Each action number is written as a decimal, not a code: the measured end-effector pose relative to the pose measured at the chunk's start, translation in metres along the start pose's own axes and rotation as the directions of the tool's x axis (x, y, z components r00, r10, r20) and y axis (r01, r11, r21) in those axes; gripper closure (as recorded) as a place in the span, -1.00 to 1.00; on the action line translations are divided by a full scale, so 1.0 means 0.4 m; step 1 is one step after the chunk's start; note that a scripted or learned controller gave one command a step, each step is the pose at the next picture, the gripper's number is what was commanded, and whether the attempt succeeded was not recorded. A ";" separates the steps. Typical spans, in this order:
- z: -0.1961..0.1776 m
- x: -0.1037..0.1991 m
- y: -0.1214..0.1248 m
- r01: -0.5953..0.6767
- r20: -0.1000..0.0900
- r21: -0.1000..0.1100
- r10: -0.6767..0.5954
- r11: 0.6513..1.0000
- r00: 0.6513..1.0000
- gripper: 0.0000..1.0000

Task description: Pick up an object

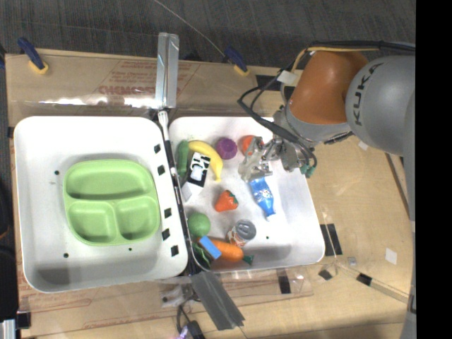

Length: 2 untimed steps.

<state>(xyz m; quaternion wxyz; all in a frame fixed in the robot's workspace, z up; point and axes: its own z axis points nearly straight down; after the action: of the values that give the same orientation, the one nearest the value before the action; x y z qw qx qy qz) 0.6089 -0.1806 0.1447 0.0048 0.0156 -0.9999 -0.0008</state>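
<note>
The right bin (300,214) holds several small items: a yellow banana (209,154), a purple ball (227,147), an orange-red toy (246,145), a red strawberry (226,201), a blue wrapped packet (263,195), a green lime (199,224), a carrot (227,251) and a small grey can (244,230). My gripper (256,162) hangs low over the bin's upper middle, just above the blue packet and beside the orange-red toy. Nothing shows between its fingers.
The left bin (35,210) holds a green divided tray (111,200). A black-and-white card (198,169) lies next to the banana. A metal divider bar (167,69) rises between the bins at the back. Blue clamps (33,55) grip the bench's far edge.
</note>
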 end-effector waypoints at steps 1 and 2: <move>-0.013 -0.008 0.003 0.003 0.010 0.002 -0.003 1.000 1.000 -1.00; 0.131 0.137 -0.037 -0.148 0.012 0.000 0.148 0.989 0.989 -1.00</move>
<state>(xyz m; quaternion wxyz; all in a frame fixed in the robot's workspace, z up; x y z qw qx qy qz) 0.5541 -0.1970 0.0928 -0.0012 -0.0584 -0.9983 0.0001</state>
